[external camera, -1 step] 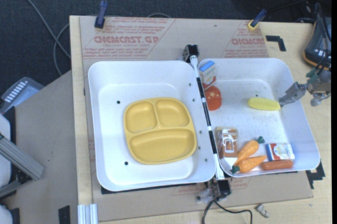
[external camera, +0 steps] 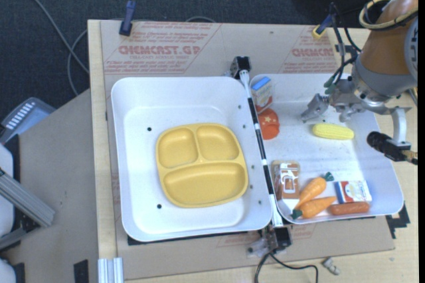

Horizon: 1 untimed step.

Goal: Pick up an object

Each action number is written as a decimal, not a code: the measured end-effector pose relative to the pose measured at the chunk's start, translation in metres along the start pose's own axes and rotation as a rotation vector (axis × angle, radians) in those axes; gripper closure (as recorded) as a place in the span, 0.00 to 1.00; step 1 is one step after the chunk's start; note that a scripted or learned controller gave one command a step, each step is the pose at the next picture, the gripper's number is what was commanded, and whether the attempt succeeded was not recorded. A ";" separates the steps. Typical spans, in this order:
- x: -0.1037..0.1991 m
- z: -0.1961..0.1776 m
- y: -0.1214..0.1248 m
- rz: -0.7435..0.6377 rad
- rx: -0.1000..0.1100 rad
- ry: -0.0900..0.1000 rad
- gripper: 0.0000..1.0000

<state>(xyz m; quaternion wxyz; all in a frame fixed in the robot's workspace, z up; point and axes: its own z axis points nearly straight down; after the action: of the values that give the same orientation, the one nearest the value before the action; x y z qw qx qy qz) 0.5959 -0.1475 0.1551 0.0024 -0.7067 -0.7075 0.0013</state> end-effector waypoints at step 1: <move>-0.013 0.058 -0.004 0.001 -0.013 -0.007 0.00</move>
<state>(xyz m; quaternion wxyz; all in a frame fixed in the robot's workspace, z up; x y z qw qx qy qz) 0.5918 -0.1606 0.0976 -0.0047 -0.7069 -0.7073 -0.0010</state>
